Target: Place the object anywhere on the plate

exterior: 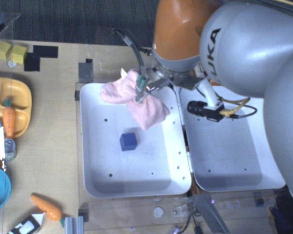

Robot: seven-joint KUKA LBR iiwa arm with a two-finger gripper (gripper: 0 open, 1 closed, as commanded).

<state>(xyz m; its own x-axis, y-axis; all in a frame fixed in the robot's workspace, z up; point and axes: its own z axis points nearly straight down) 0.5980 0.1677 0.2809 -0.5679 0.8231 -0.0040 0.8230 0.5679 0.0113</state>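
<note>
Camera view, looking down on the worktop (53, 130): the pink cloth (134, 99) hangs bunched right at the fingers (141, 87), spreading to their left and drooping below them toward the floor of the left bin (95, 145). The fingers are pinched on a fold of that cloth near its middle, the fabric gathered between them, so the cloth is lifted at the grip while its lower corner trails down over the bin's upper right part. A small blue cube (128, 141) sits lower and slightly left of the fingers, well apart from them, on the bin floor. Straight right of the fingers runs the ridge where the left bin meets the right bin (234, 160); the cloth's edge lies near that ridge. Far left of the fingers, past the bin wall, a yellow divided plate (17, 94) lies on the worktop with a carrot (9, 122) resting on it.
</note>
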